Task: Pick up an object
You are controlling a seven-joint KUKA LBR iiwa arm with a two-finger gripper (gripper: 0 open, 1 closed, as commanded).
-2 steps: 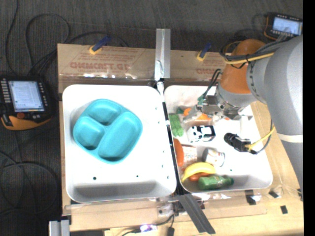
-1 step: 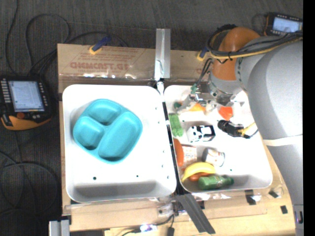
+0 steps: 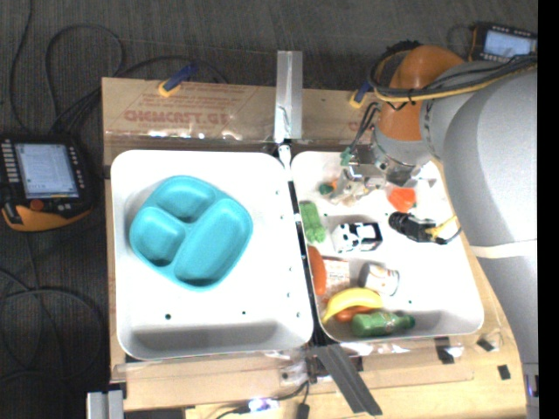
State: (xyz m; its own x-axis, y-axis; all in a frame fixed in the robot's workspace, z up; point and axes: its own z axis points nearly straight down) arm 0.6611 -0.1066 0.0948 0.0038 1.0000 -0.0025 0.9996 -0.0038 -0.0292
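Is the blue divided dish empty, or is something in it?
Empty: the blue dish shows bare blue in all three compartments, with nothing lying in them.

- Left bin: plain white, with a few small dark dots on its floor.
- Divided dish: solid turquoise, no pattern.
- Right bin: plain white.
- Blocky item: bright green.
- Carrot-shaped item: orange.
- Banana: yellow.
- Bottle-shaped item: dark green.
- Small patterned item: black-and-white patches.
- Wedge-shaped item: orange-red.
- Robot arm: pale grey, with an orange band.
- Board behind the bins: brown cardboard with faded red lettering.
- Floor: dark grey.
- Handheld unit: black with an orange edge and a pale screen.
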